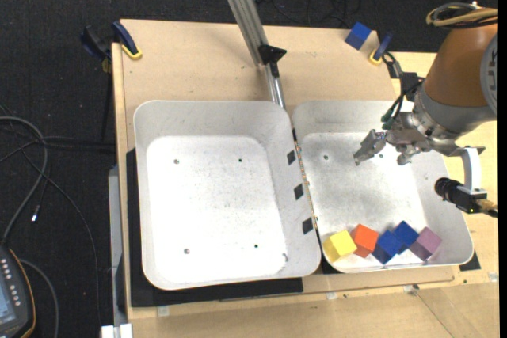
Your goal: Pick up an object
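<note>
Along the near wall of the right bin (348,116) lies a row of small blocks: a yellow block (341,244), an orange block (365,238), a blue block (396,240) and a purple block (427,242). My gripper (386,150) hangs over the bin's middle right, well behind the blocks. Its two fingers are spread apart with nothing between them.
The left bin (150,119) lies beside the right one. A loose blue block (359,35) sits on the bench at the back right. A metal pole (242,0) slants over the bench's back. Clamps (125,41) grip the bench's back corners.
</note>
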{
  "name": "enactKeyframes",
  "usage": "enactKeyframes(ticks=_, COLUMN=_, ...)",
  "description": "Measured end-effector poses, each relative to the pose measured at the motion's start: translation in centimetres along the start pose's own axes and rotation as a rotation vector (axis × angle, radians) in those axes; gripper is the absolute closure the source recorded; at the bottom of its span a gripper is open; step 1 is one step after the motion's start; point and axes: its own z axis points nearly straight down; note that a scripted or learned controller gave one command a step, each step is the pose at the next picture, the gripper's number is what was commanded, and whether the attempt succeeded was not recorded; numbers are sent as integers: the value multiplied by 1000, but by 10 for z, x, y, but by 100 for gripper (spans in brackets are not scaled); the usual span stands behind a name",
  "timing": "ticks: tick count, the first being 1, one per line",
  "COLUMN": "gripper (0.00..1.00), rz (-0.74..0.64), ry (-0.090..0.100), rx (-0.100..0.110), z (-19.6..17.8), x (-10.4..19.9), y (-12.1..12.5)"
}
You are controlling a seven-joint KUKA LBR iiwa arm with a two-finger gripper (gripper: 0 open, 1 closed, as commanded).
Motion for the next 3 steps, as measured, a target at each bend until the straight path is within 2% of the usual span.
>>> enactKeyframes(ticks=1, gripper=0, rz=-3, ry=-1, rx=-1, z=105, x=22, y=8)
enactKeyframes(ticks=2, gripper=0, rz=-8, ry=1, rx=-8, z=-2, x=73, y=-7)
enactKeyframes(ticks=3, gripper=0, rz=4, ry=-1, rx=5, z=64, x=29, y=5)
